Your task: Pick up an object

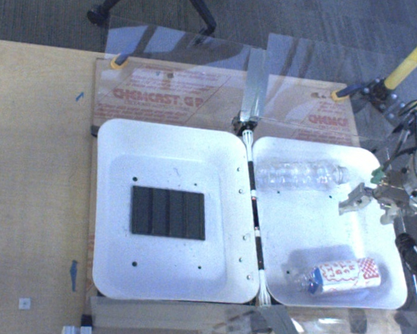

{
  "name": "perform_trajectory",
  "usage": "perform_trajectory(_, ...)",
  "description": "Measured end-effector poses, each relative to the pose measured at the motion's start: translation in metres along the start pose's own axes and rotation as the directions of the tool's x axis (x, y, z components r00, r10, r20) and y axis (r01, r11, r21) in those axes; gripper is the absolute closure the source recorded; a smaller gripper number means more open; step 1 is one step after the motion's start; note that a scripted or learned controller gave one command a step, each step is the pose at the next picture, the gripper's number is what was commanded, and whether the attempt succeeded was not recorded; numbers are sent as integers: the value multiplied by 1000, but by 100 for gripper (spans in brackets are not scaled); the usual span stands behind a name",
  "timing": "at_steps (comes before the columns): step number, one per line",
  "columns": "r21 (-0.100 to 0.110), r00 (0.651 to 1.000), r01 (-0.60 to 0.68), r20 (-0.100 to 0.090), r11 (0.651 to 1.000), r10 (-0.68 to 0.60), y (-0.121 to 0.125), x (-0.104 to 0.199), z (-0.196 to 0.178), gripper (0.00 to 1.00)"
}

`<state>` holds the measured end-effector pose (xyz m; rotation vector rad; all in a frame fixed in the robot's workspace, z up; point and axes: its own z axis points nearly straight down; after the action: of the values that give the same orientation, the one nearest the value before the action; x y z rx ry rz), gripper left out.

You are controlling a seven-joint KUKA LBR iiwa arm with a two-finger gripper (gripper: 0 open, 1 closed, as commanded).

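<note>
Two white bins sit side by side on the desk (22,180). The left bin (114,152) holds one thing: a dark ribbed rectangular block (168,212) lying flat near its middle. The right bin (279,274) holds two things. One clear plastic bottle (300,174) lies on its side toward twelve o'clock in that bin, and one bottle with a red-and-white label (345,275) lies on its side toward five o'clock, well apart from the first. The tool (368,199) hangs over the right bin at its three o'clock edge, between the two bottles. It grips nothing, and whether it is apart or together I cannot tell from here.
</note>
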<state>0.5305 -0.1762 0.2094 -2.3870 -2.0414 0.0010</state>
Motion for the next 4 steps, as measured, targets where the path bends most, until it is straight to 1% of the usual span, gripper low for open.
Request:
perform_trajectory(1,-3,1000,-1,0,1000,1,1,0,-10,100)
perform_trajectory(2,-3,1000,-1,0,1000,1,1,0,-10,0)
perform_trajectory(3,4,979,-202,-2,979,202,-52,-3,19,0)
perform_trajectory(4,1,981,-195,0,981,195,-47,-33,99,0)
